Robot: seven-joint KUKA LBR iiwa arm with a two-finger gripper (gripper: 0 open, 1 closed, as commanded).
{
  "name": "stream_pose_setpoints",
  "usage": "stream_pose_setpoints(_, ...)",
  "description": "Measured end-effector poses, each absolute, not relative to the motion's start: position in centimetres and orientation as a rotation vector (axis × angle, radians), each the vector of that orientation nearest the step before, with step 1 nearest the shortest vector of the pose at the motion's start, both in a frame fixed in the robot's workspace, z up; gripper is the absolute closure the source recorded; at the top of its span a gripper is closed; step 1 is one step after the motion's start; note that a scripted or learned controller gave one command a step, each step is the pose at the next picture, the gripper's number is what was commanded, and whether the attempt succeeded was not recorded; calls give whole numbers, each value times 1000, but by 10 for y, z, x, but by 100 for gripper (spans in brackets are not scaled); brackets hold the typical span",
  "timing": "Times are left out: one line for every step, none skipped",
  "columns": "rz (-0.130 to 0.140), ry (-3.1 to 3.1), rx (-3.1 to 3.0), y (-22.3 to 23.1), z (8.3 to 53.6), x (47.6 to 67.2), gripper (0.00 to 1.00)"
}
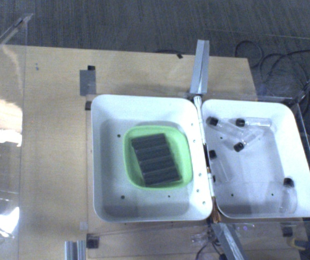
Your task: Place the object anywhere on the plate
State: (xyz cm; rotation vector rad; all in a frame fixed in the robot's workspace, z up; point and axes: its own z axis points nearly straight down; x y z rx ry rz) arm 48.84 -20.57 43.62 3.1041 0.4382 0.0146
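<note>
A green plate [183, 155] rests in the middle of the left white bin [103, 161]. On it lies a dark ribbed block [154, 158], turned slightly askew. The right white bin [301, 161] holds several clear vials with black caps: one near its top left corner [213, 122], one along the top [252, 123], one in the upper middle [243, 142], one by the left wall [214, 161] and one at the lower right [288, 191].
A grey metal post [200, 66] stands behind the seam between the two bins. Cables [277, 64] trail over the floor at the back right. The wooden bench top [36, 145] stretches to the left of the bins.
</note>
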Motion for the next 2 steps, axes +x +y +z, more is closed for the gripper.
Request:
stream_pose_setpoints(15, 326, 3118, -206, 436, 488, 0)
stream_pose_setpoints(14, 327, 3118, -206, 436, 488, 0)
